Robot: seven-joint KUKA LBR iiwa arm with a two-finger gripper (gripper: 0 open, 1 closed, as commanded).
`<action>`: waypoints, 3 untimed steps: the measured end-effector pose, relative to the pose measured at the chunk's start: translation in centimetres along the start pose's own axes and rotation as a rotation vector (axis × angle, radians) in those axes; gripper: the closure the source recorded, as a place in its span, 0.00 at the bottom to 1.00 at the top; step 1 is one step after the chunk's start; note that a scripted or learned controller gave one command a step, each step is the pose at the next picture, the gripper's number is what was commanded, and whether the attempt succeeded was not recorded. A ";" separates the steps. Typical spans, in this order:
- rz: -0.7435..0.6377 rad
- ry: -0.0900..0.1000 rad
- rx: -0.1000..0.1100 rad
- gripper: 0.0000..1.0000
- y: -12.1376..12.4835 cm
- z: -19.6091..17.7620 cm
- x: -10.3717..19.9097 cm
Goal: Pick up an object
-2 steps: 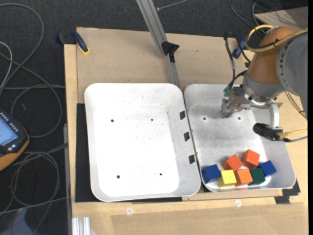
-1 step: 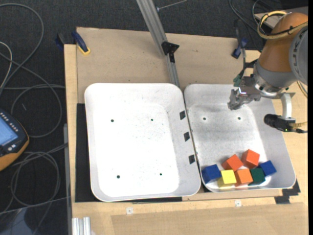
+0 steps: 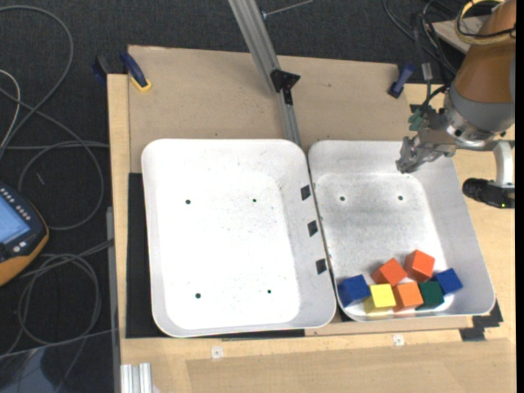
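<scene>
Several small blocks lie bunched at the near end of the right bin [image 3: 360, 211]: a blue block [image 3: 353, 288], a yellow one [image 3: 381, 296], orange ones [image 3: 391, 271] [image 3: 422, 264], a green one [image 3: 431, 291] and another blue one [image 3: 448, 281]. My gripper [image 3: 408, 160] hangs over the bin's far right corner, well away from the blocks, its fingers close together with nothing between them.
The left bin [image 3: 221, 236] sits beside the right one, with black clips [image 3: 312, 228] along the seam. A slanted metal rail [image 3: 260, 43] crosses the back of the bench. Blue clamps [image 3: 136, 72] [image 3: 400, 80] grip the board's far edge. Cables and a handheld pendant [image 3: 16, 232] lie left.
</scene>
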State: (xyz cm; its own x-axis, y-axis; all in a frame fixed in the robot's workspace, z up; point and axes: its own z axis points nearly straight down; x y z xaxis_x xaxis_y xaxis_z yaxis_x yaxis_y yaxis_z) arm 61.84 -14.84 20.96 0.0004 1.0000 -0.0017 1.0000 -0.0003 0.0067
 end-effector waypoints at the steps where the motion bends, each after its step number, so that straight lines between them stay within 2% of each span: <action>1: -0.001 0.001 0.002 1.00 0.1 -2.4 0.0; 3: -0.006 0.005 0.010 1.00 -2.6 -1.2 10.9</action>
State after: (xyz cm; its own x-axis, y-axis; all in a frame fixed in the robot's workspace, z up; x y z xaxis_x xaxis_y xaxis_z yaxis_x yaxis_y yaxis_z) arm 59.29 -3.94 22.11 -0.0061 1.0000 0.0032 1.0000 0.0061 -0.0034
